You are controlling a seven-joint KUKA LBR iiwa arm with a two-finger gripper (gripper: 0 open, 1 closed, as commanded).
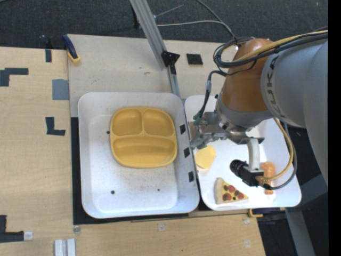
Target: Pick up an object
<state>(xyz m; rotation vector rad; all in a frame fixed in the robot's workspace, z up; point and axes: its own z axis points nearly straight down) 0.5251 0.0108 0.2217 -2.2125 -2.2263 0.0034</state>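
Observation:
My gripper (201,141) hangs low over the left side of the right bin (282,195), just above a pale yellow cheese-like piece (206,158). The piece lies on the bin floor right below the gripper's tip. A toy pizza slice (229,191) with red dots lies near the bin's front edge. A small orange thing (268,170) lies to the right of the arm's wrist. The bulky wrist hides the back half of the bin.
The left bin (90,143) holds a yellow divided plate (143,137) in its upper middle. A slanted metal pole (152,28) crosses the back of the bench above the bins. The divider between the bins runs just left of the gripper.

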